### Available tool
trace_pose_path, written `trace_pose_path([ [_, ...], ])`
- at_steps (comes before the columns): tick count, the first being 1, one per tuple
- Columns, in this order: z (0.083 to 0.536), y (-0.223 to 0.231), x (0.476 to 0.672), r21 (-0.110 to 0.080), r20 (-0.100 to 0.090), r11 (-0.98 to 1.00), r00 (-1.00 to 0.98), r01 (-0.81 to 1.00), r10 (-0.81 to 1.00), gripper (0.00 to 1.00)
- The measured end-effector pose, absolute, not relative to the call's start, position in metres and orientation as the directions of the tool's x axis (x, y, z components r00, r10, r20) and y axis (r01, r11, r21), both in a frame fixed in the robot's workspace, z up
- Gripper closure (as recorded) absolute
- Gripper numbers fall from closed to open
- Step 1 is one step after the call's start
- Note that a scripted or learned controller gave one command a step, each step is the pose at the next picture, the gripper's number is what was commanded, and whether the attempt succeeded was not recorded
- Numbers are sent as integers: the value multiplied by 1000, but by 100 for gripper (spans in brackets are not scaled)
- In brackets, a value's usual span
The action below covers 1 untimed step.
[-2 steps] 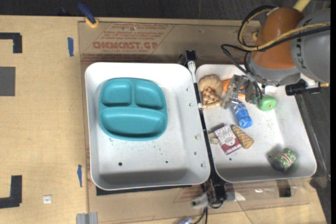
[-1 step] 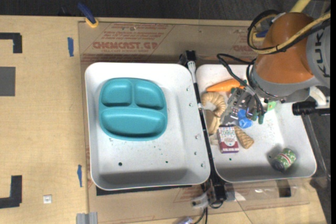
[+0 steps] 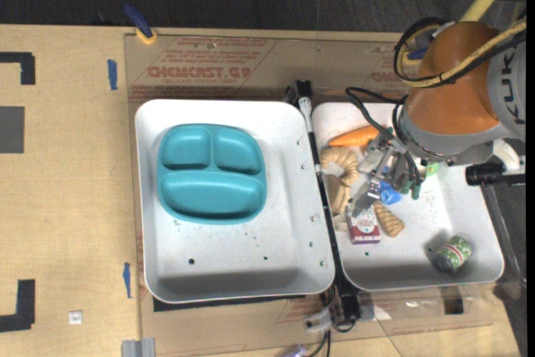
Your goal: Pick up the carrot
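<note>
Overhead, the carrot lies at the far left of the right bin, just left of and beyond the gripper; finger state cannot be told. A teal divided plate occupies the left bin.

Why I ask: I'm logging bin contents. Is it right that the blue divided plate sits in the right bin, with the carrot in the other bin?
Not quite. The camera view shows the blue divided plate in the left bin; the carrot lies in the other bin, the right one.

Teal divided plate glossy plastic; white bins smooth, speckled; bench matt cardboard.
</note>
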State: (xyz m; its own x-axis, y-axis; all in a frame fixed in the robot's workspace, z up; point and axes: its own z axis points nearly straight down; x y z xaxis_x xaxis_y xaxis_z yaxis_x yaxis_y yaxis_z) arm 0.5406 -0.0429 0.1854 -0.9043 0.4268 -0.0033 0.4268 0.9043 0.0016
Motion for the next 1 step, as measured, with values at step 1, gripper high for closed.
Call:
trace_pose_path([
  [1,186,-41,636,4,-7,692,-692,721,721,0],
])
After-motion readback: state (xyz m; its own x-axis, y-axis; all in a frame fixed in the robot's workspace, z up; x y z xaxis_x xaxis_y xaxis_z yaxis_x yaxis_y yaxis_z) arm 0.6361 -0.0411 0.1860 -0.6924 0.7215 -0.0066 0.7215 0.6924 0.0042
